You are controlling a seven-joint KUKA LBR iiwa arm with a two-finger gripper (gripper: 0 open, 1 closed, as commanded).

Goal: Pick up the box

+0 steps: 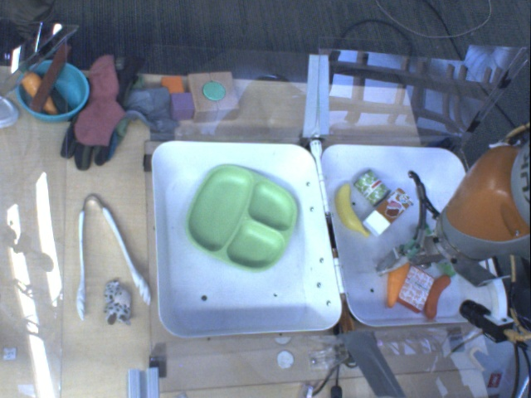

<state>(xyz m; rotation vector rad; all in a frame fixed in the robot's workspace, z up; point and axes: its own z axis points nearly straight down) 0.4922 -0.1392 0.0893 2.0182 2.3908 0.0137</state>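
In the right bin (440, 157) a small red, brown and white box (390, 210) lies tilted near the middle. Just behind it, to the left, sits a green and white carton (371, 186). My gripper (408, 255) hangs low over the bin, a little in front of the box and to its right, apart from it. It stands just above an orange-red packet (417, 289). The grey arm with its orange band (491, 206) covers the bin's right side.
A yellow banana (352, 211) lies left of the box. An orange carrot (396, 285) and a red sausage (439, 295) flank the packet. The left bin (174, 305) holds a green divided plate (243, 215). Tongs, gloves, a blue bowl and blocks lie on the bench outside.
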